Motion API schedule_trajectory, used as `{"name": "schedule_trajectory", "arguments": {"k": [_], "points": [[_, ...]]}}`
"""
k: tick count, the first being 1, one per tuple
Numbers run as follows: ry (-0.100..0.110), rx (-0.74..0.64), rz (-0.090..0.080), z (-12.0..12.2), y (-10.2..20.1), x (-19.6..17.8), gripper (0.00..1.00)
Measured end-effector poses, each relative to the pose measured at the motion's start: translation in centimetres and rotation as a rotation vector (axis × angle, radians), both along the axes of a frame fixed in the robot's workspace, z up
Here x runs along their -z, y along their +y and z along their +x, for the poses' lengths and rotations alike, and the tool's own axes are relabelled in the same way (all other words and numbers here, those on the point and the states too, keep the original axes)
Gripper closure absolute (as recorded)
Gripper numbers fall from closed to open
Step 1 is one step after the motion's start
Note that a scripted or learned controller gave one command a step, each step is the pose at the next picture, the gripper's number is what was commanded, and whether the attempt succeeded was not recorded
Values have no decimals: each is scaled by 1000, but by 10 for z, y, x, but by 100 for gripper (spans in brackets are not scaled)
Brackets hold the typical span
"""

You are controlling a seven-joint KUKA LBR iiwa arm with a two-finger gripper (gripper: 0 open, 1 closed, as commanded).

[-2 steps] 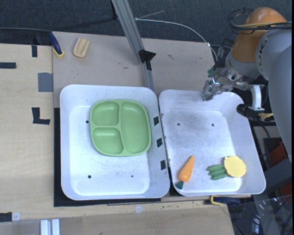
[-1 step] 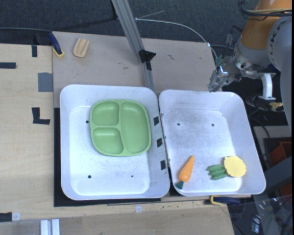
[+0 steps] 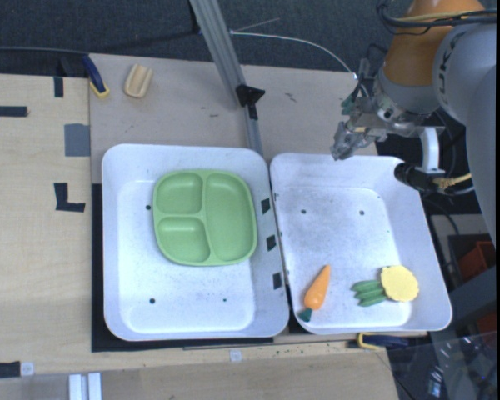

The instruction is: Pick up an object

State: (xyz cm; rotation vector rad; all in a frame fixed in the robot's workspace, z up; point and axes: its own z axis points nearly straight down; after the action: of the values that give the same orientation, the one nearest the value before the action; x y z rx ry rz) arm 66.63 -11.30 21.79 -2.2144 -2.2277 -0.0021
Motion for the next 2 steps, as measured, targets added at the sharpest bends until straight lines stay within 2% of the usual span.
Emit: {"name": "schedule_trajectory", "arguments": {"k": [2], "points": [[4, 1, 0, -28, 95, 6, 100]]}}
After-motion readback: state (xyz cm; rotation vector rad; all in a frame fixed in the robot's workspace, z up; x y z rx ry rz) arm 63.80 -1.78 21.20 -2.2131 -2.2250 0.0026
